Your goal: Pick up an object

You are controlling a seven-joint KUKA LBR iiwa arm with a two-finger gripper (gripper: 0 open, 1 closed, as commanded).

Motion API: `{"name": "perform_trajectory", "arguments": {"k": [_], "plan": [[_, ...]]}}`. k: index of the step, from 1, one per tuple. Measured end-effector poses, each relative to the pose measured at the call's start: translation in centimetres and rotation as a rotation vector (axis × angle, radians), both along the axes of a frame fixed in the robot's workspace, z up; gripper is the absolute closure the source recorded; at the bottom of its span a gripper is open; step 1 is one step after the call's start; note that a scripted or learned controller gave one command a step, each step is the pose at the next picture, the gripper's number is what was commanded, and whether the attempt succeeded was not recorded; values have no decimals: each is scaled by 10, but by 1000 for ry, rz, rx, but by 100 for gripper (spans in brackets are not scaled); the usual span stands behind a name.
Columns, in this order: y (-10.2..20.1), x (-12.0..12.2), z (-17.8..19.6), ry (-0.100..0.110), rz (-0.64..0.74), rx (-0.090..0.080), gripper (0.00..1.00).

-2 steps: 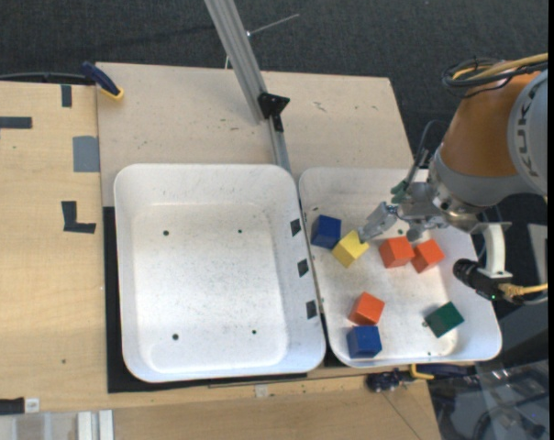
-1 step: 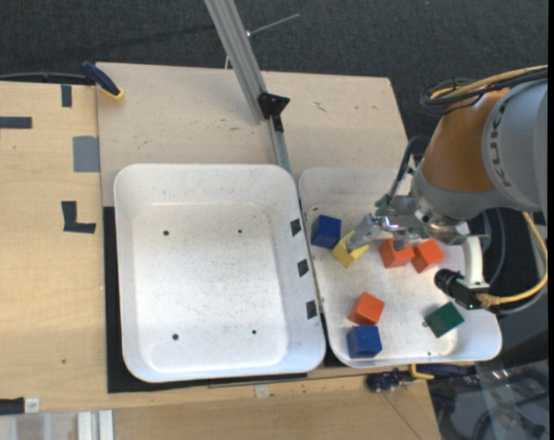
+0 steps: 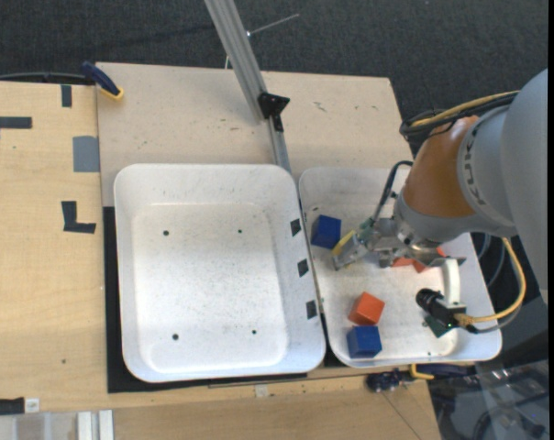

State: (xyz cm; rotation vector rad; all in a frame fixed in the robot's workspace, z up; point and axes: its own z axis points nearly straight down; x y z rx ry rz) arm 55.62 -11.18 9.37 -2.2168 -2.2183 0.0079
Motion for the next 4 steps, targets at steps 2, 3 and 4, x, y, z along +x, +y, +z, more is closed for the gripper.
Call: {"name": "perform_trajectory", "arguments": {"k": [2, 3, 4], "plan": [[-8, 2, 72, -12, 0, -2, 100], [0, -3, 120, -11, 1, -1, 100], [0, -1, 170, -12, 1, -1, 100]]}}
